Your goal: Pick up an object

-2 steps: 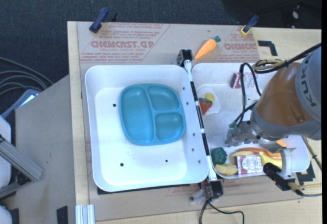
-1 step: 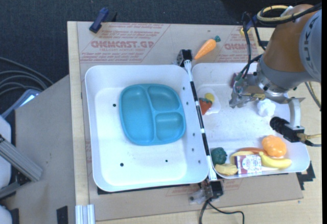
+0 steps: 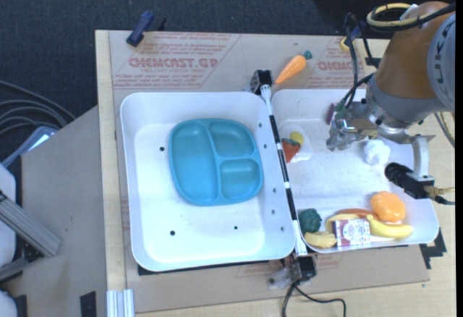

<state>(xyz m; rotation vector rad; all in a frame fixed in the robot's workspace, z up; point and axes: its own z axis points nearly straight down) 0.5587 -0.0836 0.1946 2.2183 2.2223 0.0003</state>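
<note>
A: Where do the jaws sit?
B: Low in the right bin, near its far wall. Whether they are open or closed, I cannot tell.
A: And the things to pick?
B: A small red and yellow piece lies just left of the jaws. A white lump lies just right. Nearer the camera, well apart from the jaws, sit an orange, a banana and a dark green item.
</note>
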